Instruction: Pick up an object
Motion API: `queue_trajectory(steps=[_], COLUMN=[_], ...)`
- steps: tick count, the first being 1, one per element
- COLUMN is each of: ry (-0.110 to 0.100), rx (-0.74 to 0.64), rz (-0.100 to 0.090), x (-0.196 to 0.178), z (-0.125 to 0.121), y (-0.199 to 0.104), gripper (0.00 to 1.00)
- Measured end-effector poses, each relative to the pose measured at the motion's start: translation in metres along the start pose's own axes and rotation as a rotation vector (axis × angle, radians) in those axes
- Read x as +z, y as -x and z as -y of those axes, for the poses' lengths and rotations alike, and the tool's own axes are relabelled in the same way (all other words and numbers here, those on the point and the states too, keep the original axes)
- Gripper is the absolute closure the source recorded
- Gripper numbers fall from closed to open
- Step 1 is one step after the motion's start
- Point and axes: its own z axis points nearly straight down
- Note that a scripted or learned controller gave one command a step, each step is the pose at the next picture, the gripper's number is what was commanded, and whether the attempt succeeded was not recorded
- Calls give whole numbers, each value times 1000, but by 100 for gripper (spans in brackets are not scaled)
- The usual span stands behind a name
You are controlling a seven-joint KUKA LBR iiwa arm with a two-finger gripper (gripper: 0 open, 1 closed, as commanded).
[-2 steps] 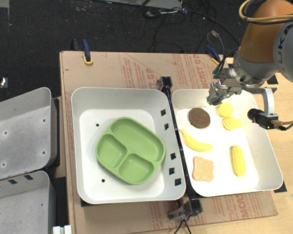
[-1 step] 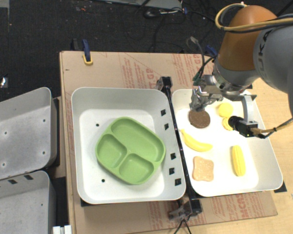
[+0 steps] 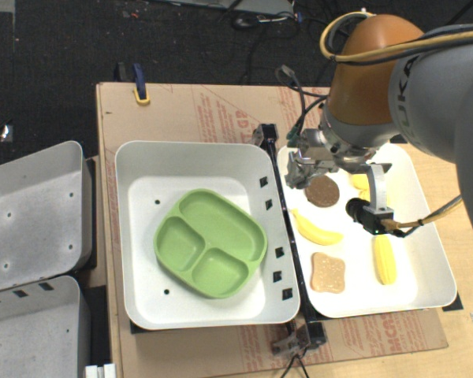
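My jaws (image 3: pixel 319 172) hang over the right bin (image 3: pixel 433 235), just above the brown cookie (image 3: pixel 323 192); whether they are parted I cannot tell. I should centre over it, clear of the banana (image 3: pixel 315 228), before descending.

I see two bins side by side at mid-frame. The left bin (image 3: pixel 134 211) holds a divided plate (image 3: pixel 210 243) at its centre. In the right bin (image 3: pixel 426 235), a cookie (image 3: pixel 323 191) lies upper left, a banana (image 3: pixel 315 228) just below it, a toast slice (image 3: pixel 329 272) lower still, and a corn cob (image 3: pixel 385 259) to their right. The arm (image 3: pixel 394 69) reaches in from the upper right over that bin.
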Motion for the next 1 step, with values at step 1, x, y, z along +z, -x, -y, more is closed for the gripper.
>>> queue_trajectory(steps=[1], ry=[-2], rx=[1], rz=[1], x=[5], z=[22], y=[-40], gripper=[100])
